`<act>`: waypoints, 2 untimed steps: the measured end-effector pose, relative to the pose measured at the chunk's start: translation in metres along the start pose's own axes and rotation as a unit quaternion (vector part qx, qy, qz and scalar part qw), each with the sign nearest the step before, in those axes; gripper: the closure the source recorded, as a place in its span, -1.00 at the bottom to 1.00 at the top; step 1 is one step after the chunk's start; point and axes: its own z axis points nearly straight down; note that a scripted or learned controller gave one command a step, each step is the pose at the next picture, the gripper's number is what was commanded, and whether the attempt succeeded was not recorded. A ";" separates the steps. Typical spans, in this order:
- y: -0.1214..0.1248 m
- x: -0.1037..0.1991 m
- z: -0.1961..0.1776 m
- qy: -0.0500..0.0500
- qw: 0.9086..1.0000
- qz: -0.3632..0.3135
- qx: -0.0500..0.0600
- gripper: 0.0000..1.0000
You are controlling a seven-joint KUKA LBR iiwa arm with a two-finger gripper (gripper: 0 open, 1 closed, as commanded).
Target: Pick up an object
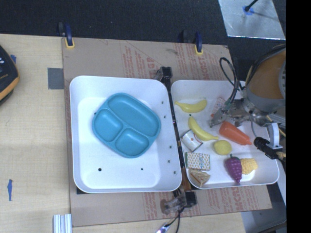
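In the right bin (272,181), the carrot (235,133) lies just beside the claw (224,114), whose finger spread I cannot tell.

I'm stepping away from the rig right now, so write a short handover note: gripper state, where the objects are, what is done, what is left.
Gripper: low in the right bin, just above the carrot; nothing visibly held.
Right bin holds two bananas, lemon, grapes, corn, small can, cracker box and a sandwich piece.
Left bin: blue divided plate.
Done: nothing lifted yet.
Left: grasp one object and lift it.
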 end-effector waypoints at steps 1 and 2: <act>-0.024 0.012 0.011 0.001 1.000 0.002 0.000 -1.00; -0.023 0.011 0.001 0.000 1.000 0.000 0.000 1.00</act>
